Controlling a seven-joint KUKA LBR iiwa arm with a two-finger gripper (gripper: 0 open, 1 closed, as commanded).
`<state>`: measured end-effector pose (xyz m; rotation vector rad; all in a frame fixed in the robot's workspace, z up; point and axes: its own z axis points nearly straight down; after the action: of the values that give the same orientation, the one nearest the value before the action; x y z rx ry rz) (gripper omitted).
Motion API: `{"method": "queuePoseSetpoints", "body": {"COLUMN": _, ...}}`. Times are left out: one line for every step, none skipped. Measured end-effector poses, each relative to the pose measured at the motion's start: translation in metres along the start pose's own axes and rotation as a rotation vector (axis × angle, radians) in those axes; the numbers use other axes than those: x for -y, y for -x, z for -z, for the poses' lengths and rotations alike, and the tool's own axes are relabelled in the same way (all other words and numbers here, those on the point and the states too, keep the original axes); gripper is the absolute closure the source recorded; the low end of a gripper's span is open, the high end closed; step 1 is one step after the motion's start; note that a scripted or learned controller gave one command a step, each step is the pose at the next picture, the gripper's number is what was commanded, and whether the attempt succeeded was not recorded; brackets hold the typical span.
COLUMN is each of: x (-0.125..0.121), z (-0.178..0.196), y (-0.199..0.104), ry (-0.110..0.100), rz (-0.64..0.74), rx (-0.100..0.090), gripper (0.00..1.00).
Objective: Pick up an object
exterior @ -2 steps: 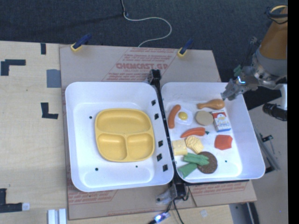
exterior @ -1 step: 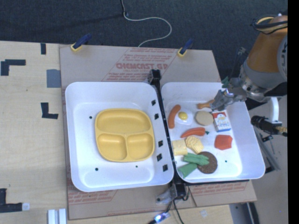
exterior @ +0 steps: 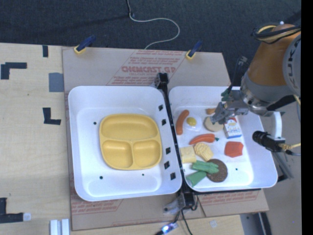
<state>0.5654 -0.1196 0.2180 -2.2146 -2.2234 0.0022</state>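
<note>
Hovering: gripper [exterior: 221,115] over cookie [exterior: 212,125] w/ milk carton [exterior: 233,128] adjacent; fingers' state unclear.

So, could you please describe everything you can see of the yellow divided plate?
The yellow divided plate looks like matte plastic, roughly square with rounded corners. It has three compartments: one wide one along the far side and two smaller ones nearer the camera. It lies flat, upright, about centred on the floor of the left bin. Nothing lies in it or touches it.

Cardboard sheet [exterior: 142,67] under bins, blue-yellow clamps [exterior: 84,44], white cable [exterior: 155,22], dark carpet [exterior: 58,9]
</note>
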Motion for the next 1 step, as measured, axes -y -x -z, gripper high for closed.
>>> {"method": "queuePoseSetpoints", "body": {"x": 0.0240, "z": -0.0089, "y": -0.0461, "ry": -0.002, "rz": 0.000, "rx": 0.000, "gripper": 1.00}}
